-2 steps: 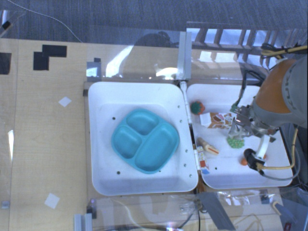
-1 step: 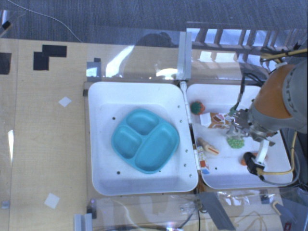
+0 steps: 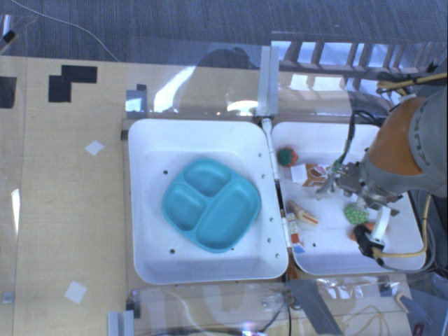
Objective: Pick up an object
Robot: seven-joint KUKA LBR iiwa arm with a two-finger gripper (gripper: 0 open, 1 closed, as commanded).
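Where fingers (image 3: 326, 185) hover, packet (image 3: 315, 173) shows red-and-white.

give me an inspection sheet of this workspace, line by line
surface: pale wooden bench bearing two shallow white bins, left bin and right bin, side by side
job's things: in the right bin, a small green ball, a red and white packet, a hot-dog-shaped toy and a small leafy green piece
clutter: light blue three-compartment plastic plate in the left bin
grippers: pincer over the right bin near the packet; opening cannot be judged
cables: black cable looping beside the grey arm; thin wire on the floor beyond the bench
surroundings: dark grey carpet; black tape marks on the bench
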